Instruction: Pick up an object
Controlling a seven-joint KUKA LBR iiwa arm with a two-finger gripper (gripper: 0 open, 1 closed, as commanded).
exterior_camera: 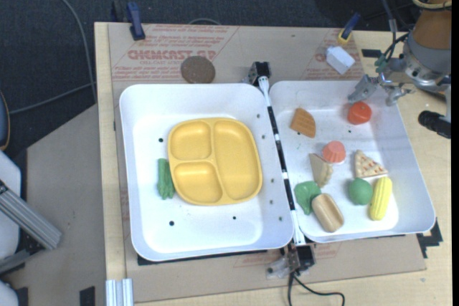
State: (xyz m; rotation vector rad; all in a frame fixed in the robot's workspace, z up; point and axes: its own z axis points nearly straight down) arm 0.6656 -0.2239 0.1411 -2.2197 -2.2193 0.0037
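Note:
My gripper [375,91] hangs over the far right corner of the right bin [410,147], open, with nothing between its fingers. Just in front of it lies a red tomato [359,112], apart from the fingers. Further toy food is spread over this bin: an orange-brown wedge [303,122], a pink round piece [333,151], a beige cone [320,168], a triangular slice [369,165], a green ball [361,190], a yellow corn cob [381,198], a green leafy piece [307,195] and a tan bun [327,212].
The left bin [140,147] holds a yellow divided plate [214,159] with a green pod [166,178] beside it. Behind the bins on the cardboard sit a brown disc [198,70] and a white block [340,59]. Blue clamps [134,20] grip the far edge.

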